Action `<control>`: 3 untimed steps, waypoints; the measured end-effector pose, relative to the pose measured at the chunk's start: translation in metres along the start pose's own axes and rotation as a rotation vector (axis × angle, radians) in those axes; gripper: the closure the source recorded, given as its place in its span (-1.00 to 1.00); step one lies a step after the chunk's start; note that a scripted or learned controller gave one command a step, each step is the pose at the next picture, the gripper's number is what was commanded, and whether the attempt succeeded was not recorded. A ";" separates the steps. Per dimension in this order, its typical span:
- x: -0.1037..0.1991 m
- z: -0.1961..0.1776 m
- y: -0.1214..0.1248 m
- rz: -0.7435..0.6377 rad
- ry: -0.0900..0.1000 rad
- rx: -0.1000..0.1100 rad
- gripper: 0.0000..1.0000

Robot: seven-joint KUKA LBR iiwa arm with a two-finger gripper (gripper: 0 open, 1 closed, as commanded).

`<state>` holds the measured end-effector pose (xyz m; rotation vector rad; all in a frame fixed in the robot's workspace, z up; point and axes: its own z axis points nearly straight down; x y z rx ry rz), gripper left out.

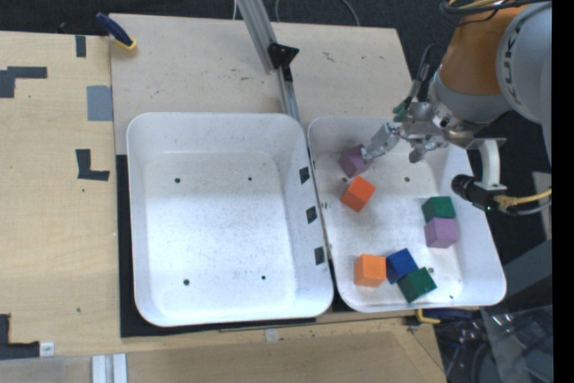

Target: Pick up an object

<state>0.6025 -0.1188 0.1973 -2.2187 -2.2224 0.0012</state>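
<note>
Small purple block, slightly tilted, far left in the right bin, touching the end effector tip.

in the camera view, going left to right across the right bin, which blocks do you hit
purple block by the claw → orange block → second orange block near the front → blue block → dark green block → green block with the light purple block just below it
</note>
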 end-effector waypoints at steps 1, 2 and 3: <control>-0.001 0.107 0.050 0.000 0.002 -0.002 -1.00; -0.009 0.105 0.020 0.001 -0.001 0.001 -1.00; 0.031 0.106 0.018 -0.002 0.001 0.002 -1.00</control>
